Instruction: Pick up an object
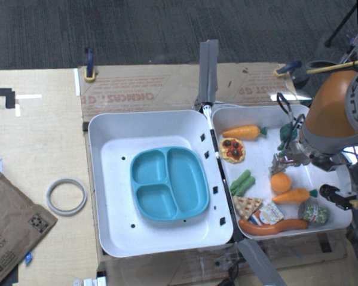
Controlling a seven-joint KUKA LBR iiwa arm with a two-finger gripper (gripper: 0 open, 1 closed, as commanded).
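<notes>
My fingers [283, 162], whether parted or closed I cannot tell, hang just above the orange ball [281, 182] in the right bin [249, 113]; it looks light, smooth, roll-prone, best pinched across its middle.

Two bins [101, 191]; two carrots [242, 132]; one plate [169, 183].

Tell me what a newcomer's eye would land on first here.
First comes the teal divided plate, alone in the left bin. Next is the bright toy food crowded into the right bin: a carrot at the top, a small pizza, an orange ball and a hot dog along the near edge. The gripper hangs just above the orange ball.
</notes>
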